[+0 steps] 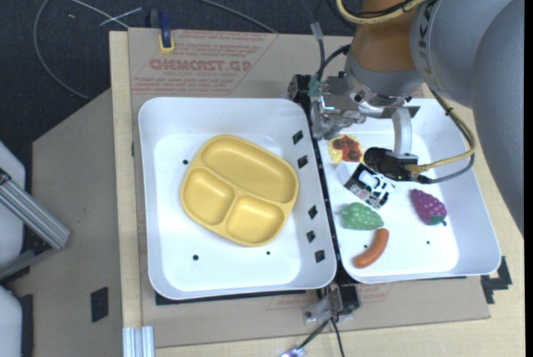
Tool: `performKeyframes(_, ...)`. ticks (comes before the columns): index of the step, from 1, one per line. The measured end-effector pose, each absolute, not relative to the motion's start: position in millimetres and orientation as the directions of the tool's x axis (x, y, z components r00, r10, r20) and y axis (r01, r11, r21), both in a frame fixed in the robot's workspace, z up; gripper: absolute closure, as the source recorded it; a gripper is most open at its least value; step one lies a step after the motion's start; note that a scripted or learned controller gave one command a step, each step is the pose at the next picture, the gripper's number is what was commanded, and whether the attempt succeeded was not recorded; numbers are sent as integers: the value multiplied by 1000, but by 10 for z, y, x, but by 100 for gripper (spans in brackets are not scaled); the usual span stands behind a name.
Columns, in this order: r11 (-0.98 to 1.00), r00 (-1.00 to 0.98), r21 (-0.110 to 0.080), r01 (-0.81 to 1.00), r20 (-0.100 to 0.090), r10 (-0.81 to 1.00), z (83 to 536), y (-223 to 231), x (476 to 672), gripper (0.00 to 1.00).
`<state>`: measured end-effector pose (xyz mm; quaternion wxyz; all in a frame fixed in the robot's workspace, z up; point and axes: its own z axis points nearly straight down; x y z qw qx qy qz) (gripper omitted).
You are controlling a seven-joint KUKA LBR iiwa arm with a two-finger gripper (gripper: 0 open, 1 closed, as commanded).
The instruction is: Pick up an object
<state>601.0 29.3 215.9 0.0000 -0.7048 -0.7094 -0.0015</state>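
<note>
My gripper (348, 129) hangs over the far left corner of the right bin (475, 251), under the orange wrist band. Just beneath it lies a yellow and red toy food piece (346, 150). In front of that, in the same bin, sit a black and white block (369, 185), a green leafy toy (361, 217), a purple bunch of grapes (427, 205) and an orange sausage (372, 247). I see nothing held in the gripper.
The left bin (158, 147) holds a yellow divided plate (240, 189). A ridge with black clips (312, 180) separates the two bins. A yellow cable (445, 162) loops from the wrist across the right bin. The arm covers the right bin's far right part.
</note>
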Motion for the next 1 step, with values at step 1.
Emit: performKeyframes(1,6,-6,1,1000,1,1000,2118,819,6007,100)
